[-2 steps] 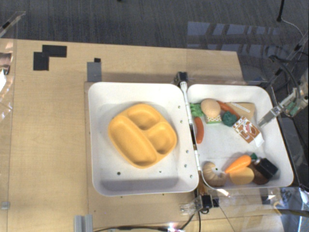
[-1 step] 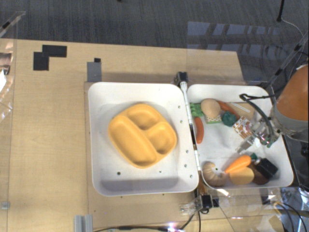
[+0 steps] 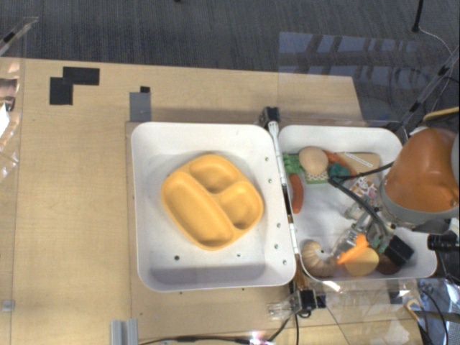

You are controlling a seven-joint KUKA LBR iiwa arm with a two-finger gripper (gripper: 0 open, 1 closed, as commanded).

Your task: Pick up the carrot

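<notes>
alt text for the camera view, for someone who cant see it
A grey arm's gripper reaches into the right bin, low over an orange carrot among piled toy foods. The left bin holds a yellow divided plate.

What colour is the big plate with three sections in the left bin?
Yellow. The divided plate shows plainly in the camera view, lying in the left white bin.

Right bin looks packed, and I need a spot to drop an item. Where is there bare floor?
The left bin has bare white floor all round the yellow divided plate, widest along its front edge. In the right bin, one small patch lies mid-floor; toy food crowds the back, and the gripper works the front corner.
</notes>
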